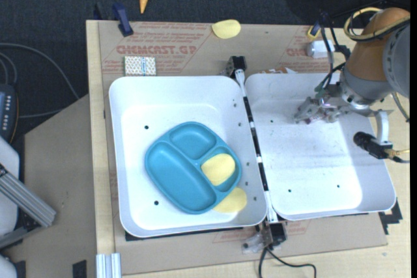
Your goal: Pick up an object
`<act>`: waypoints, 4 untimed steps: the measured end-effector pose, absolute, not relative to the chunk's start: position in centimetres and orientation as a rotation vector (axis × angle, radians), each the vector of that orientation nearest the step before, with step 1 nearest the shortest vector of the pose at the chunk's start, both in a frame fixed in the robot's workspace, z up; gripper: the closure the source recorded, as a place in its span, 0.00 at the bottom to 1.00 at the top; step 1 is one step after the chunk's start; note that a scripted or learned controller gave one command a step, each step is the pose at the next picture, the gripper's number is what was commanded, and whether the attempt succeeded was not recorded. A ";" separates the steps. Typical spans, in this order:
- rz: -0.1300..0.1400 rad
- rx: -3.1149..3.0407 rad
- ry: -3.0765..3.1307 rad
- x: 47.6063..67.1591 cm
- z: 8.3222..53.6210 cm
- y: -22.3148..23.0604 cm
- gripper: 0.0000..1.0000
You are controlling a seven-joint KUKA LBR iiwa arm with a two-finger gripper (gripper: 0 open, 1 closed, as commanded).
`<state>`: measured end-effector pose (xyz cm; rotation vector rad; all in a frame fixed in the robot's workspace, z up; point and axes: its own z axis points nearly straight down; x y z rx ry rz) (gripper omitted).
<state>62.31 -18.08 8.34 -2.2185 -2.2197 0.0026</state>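
Right now the gripper [317,111] sits low in the upper part of the right bin [313,198], right of frame centre; can't tell its grip state, and nothing visibly held. Nearest pickable things lie well apart to its lower left in the left bin [130,107]: a blue divided plate [176,169], long axis running upper right to lower left, a yellow piece [219,168] in one compartment, another yellow piece [230,202] just beside the plate's lower edge. Cardboard [163,42] at the top reads roughly "CHEMCAST GP".
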 end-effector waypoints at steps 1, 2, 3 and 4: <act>-0.002 -2.223 -2.225 63.2 13.8 -19.4 0.00; -0.001 -2.225 -2.227 64.1 8.9 -17.7 0.00; -0.012 -2.230 -2.233 64.4 10.2 -17.7 1.00; -0.010 -2.229 -2.232 64.3 10.1 -17.7 0.00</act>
